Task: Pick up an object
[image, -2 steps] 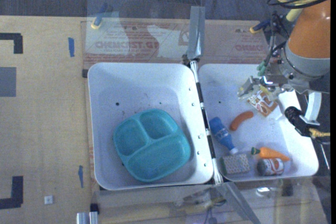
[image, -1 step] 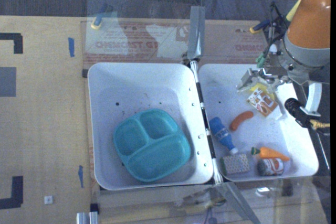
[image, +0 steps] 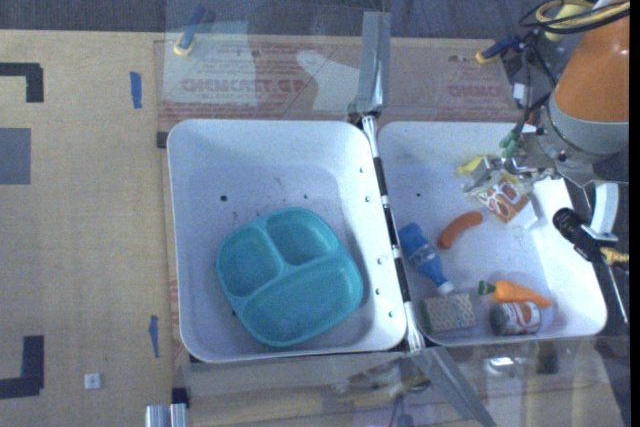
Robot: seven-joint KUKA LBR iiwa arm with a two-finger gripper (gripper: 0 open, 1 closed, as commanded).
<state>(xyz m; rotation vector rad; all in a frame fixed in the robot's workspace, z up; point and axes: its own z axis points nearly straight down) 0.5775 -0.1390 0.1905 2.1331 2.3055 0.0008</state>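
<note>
White plastic, two bins: at the right bin's (image: 590, 315) near edge you have a grey sponge (image: 449, 312), a can (image: 516, 317) and a toy carrot (image: 518, 292). A blue bottle (image: 421, 255) lies along its left wall, an orange sausage (image: 459, 229) mid-bin. The left bin (image: 200, 165) carries a teal divided plate (image: 290, 275). Towards the right bin's far right corner, your gripper (image: 525, 155) sits over a crumpled packet (image: 500, 190); its finger state cannot be judged.
</note>
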